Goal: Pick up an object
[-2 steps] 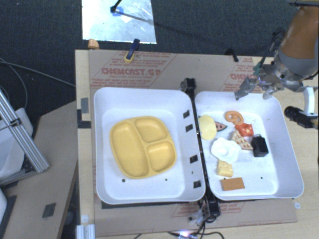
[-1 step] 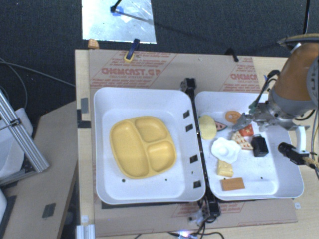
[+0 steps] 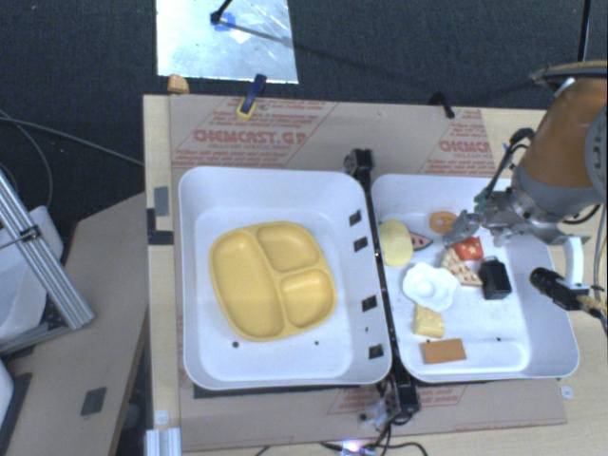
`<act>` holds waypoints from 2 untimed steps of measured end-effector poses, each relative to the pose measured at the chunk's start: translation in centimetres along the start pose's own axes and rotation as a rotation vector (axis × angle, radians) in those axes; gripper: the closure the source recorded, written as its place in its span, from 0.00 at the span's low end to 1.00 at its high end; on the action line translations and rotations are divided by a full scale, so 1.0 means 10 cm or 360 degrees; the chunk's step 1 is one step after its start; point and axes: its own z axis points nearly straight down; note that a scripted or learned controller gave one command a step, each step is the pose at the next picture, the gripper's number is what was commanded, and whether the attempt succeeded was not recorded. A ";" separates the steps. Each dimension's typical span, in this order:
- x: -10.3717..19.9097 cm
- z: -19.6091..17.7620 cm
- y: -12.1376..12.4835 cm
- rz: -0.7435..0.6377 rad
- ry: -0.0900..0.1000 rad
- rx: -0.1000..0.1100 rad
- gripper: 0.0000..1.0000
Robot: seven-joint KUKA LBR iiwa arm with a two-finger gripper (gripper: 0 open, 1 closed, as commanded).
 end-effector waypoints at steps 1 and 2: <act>-0.12 0.54 -0.16 -0.0008 -0.0003 -0.0010 0.00; -0.13 0.45 -0.17 -0.0005 -0.0001 -0.0007 1.00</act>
